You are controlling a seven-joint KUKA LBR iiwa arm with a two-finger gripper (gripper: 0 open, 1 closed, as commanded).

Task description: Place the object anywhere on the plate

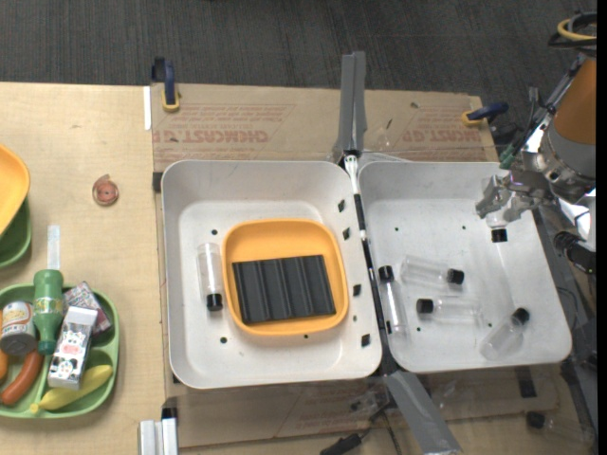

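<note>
An orange square plate (pixel 285 233) lies in the left bin (pixel 190 197). A dark grey ridged slab (pixel 285 288) rests flat on the plate's middle. A clear vial with a black cap (pixel 207 271) lies on the bin floor just left of the plate. My gripper (pixel 499 218) hangs over the far right part of the right bin (pixel 417 192), well away from the plate. A small black piece (pixel 499 236) shows at its lower tip; I cannot tell what it is.
Several clear vials with black caps lie in the right bin: one (pixel 432 273) mid-bin, one (pixel 450 309) below it, one (pixel 503 335) at the near right corner, one (pixel 387 300) along the left wall. Left of the bins a green tray (pixel 95 387) holds toy food.
</note>
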